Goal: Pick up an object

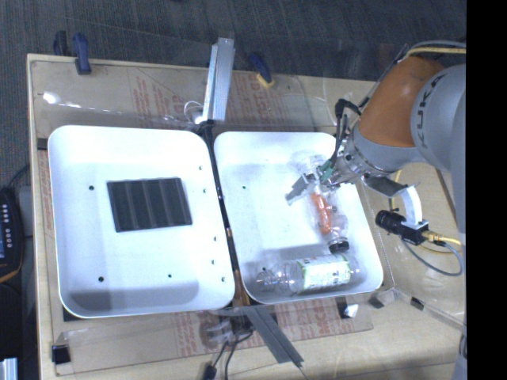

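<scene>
Clear bottle (307, 275) along right bin (245, 212) front edge

Arm (412, 117) reaching in from right, pincer (310, 182) lowered.

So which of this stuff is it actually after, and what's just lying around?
Part of the job:
- pincer
- small bottle with orange inside
- clear plastic bottle
- right bin holding both

Just lying about:
- left bin
- dark ridged pad
- blue clamps
</scene>
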Robot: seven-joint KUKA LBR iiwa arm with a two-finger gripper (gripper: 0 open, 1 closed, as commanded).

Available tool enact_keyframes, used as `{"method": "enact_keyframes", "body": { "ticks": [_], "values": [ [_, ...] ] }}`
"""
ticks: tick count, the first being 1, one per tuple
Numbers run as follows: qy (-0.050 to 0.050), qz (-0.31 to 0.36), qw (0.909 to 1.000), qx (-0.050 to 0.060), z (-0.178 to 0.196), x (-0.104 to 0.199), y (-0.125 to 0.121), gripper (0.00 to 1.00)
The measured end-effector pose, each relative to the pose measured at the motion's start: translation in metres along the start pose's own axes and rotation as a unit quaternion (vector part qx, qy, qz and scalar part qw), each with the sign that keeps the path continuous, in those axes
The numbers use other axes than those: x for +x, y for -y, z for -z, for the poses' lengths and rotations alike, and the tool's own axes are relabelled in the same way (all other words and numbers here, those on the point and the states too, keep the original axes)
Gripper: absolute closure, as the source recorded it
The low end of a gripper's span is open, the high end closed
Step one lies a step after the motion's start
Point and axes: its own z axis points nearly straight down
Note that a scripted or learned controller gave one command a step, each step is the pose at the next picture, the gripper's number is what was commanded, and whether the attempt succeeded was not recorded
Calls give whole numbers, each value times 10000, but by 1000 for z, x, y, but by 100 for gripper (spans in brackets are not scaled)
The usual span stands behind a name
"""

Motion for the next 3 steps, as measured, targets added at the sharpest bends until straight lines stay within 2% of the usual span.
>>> {"method": "enact_keyframes", "body": {
  "ticks": [1,2,3],
  "values": [
    [14,203,9998,-16,2,-5,-14,0],
    [11,623,9981,-9,26,-9,-29,0],
    [-9,1185,9930,9,25,-5,-21,0]
  ]
}}
